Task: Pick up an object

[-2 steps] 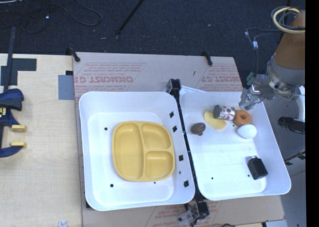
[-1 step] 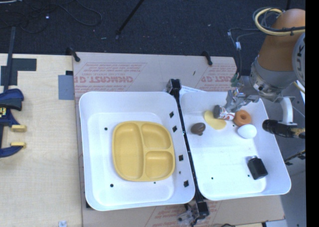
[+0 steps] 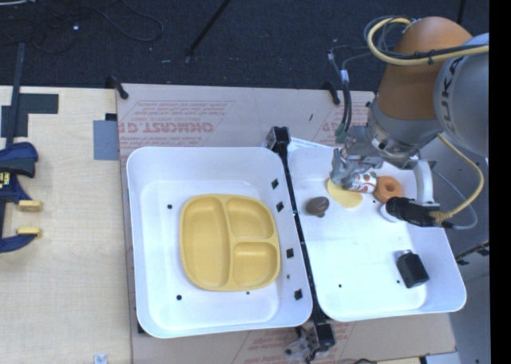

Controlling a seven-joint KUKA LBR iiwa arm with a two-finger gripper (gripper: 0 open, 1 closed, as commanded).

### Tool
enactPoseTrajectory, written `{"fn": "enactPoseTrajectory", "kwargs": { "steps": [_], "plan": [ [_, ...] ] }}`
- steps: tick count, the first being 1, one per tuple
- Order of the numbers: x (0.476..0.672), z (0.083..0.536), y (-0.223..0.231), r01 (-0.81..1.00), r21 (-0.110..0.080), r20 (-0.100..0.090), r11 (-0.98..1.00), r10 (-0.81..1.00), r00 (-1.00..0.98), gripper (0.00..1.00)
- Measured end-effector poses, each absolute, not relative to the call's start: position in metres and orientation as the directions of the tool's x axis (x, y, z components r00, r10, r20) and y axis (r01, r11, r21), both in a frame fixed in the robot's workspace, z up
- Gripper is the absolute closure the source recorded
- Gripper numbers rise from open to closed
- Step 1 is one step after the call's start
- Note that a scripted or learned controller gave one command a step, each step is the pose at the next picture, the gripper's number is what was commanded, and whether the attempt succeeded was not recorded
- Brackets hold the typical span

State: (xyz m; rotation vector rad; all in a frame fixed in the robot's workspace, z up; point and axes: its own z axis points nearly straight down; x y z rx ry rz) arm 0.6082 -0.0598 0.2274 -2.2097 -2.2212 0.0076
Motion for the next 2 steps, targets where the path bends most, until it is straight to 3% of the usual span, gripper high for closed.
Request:
{"fn": "enactPoseTrajectory", "kwargs": {
  "steps": [2],
  "plan": [
    [0.587,0.215,0.029,1.0,-0.01,0.001,0.004,1.0,-0.004,1.0]
  ]
}}
